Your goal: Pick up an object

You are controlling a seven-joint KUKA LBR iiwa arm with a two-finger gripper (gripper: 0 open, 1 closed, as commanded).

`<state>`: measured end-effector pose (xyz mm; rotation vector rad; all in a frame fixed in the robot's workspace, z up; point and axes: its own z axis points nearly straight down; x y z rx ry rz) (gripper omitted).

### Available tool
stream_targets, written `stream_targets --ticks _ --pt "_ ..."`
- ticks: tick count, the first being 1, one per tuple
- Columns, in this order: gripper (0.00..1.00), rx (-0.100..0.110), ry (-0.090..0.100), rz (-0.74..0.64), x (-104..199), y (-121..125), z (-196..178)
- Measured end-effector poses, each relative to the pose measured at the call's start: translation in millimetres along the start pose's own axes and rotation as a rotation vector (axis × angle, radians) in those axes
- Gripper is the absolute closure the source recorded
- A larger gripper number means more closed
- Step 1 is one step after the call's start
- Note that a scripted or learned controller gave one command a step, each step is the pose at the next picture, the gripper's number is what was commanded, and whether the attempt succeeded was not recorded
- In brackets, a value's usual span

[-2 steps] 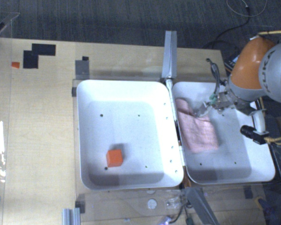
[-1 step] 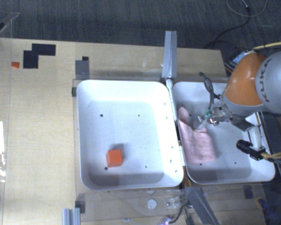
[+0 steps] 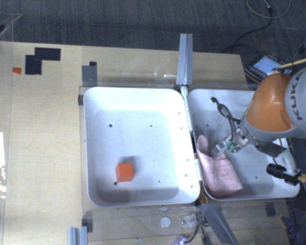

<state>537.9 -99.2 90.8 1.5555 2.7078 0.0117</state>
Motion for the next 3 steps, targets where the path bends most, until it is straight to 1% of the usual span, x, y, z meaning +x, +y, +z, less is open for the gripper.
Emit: stream_targets --ticks 1,2,3 --pt "1.00 -0.012 -0.009 -0.001 -2.2 4.8 -14.2" --pt "0.00 -0.012 -0.009 -0.001 -2.4 4.6 -14.2" --pt "0.00 0.002 0.002 0.146 3.5 9.7 -0.5"
